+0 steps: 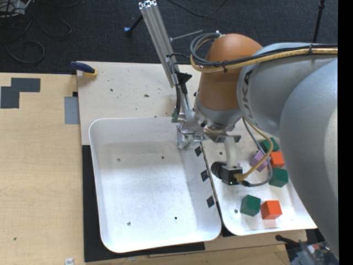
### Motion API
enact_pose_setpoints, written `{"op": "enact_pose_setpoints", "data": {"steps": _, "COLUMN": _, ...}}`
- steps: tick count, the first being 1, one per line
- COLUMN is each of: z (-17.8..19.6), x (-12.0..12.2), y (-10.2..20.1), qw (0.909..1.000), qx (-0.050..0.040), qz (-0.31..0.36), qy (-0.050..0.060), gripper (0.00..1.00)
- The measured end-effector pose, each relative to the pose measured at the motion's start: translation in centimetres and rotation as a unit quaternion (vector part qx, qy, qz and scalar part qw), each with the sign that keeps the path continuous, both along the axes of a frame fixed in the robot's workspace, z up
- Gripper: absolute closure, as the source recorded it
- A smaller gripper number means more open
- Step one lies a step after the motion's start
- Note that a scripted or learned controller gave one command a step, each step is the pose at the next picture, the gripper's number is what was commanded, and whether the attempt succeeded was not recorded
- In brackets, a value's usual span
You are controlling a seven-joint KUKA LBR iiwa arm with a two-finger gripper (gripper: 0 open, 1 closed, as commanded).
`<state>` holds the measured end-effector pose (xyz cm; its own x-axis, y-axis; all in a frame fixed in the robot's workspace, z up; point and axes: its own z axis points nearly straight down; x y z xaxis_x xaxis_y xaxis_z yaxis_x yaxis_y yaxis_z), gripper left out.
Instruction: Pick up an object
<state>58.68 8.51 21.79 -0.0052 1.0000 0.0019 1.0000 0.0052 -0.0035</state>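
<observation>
Counter (132, 87): pale, speckled, bearing two white bins (143, 192).
Claw (186, 137): above the bins' shared rim; opening impossible to tell.
Green block (250, 205): in view-right bin (292, 221), down-right of claw, beside orange block (271, 209).

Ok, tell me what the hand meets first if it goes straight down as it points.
Likely the bare floor of the left bin, close to its right wall, or that rim itself; depth is unclear. The hand hangs over that corner, and nothing loose shows below it.
</observation>
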Motion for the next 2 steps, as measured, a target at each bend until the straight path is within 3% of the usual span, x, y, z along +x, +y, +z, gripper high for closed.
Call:
{"op": "enact_pose_setpoints", "data": {"steps": 1, "z": 0.21, "x": 0.41, "y": 1.07, "qw": 1.0, "qx": -0.0011, "qz": -0.002, "qy": -0.001, "gripper": 1.0}}
{"op": "enact_pose_setpoints", "data": {"steps": 2, "z": 0.2, "x": 0.37, "y": 1.12, "qw": 1.0, "qx": -0.0016, "qz": -0.001, "qy": 0.0, "gripper": 0.0}}
